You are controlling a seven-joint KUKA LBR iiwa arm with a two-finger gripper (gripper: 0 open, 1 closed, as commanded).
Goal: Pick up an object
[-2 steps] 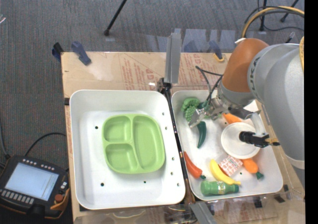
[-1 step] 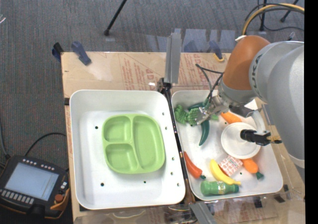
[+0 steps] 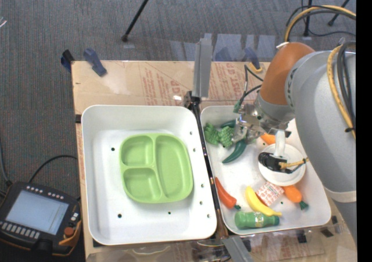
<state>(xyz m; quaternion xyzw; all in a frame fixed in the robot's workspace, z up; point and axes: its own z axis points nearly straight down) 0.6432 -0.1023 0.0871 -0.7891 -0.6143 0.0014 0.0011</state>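
Gripper (image 3: pixel 247 130): we are seeing it low in the right bin (image 3: pixel 314 211), over the green pepper (image 3: pixel 235 151).
Jaws: we cannot tell their opening or contents.
Progress: we are judging the pickup incomplete; lift remaining.

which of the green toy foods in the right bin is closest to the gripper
The dark green pepper, lying just below the gripper. The leafy green piece sits farther left, and the green bottle lies at the bin's near edge.

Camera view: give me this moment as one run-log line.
arm: over right white bin | gripper: above dark green pepper, beside leafy green toy | grasp: unconfirmed | left bin: green divided plate
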